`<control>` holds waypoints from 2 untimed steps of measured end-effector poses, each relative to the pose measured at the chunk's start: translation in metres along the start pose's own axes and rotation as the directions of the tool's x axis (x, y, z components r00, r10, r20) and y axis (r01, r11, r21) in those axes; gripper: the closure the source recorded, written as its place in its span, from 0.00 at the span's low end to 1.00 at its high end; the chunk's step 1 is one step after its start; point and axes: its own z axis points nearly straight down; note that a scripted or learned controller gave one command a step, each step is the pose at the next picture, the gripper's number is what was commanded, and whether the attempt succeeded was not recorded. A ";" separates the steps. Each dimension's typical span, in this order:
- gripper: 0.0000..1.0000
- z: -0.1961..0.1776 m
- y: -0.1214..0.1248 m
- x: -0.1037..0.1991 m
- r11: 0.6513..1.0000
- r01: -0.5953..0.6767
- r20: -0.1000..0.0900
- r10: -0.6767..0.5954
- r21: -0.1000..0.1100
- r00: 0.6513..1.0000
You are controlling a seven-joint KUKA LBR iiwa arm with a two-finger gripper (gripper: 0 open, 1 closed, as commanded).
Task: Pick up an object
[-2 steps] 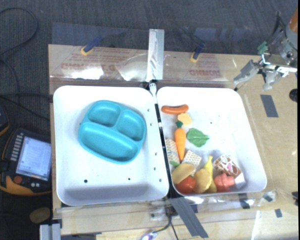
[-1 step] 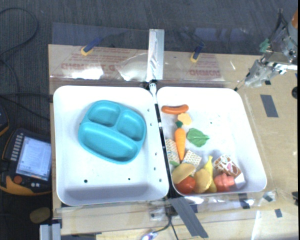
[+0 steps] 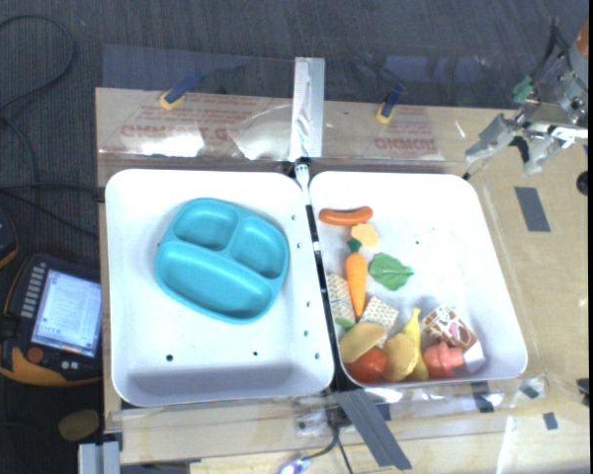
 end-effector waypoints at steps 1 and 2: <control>0.00 -0.005 -0.004 0.000 0.990 -0.138 -0.007 0.138 -0.001 0.990; 0.00 0.068 -0.027 -0.010 0.940 -0.342 -0.008 0.342 0.002 0.940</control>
